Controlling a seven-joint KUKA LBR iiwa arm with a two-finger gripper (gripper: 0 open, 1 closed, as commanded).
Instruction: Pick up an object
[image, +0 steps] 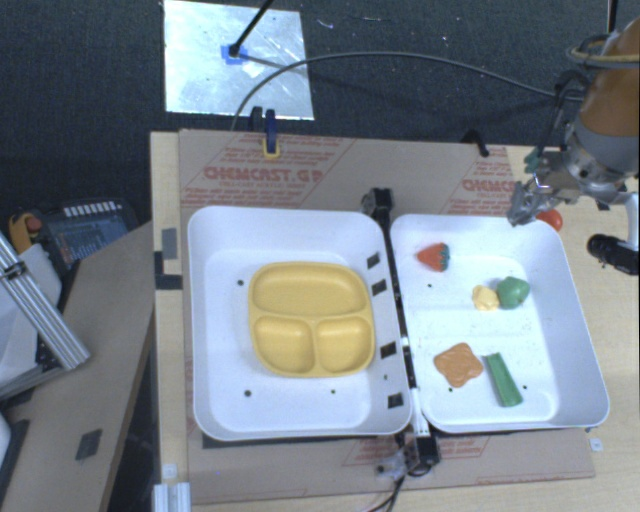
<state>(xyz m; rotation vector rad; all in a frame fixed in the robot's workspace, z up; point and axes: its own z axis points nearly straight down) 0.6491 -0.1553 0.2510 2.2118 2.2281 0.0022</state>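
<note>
- At the upper right of the frame, your tool (527, 207) hangs over the right bin's (560, 400) far corner; you cannot tell its state.
- An orange-red object (549, 217) sits just beside it.

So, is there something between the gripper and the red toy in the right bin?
Nothing visible. The gripper hangs over the right bin's far right corner, and bare white floor separates it from the red toy.
</note>
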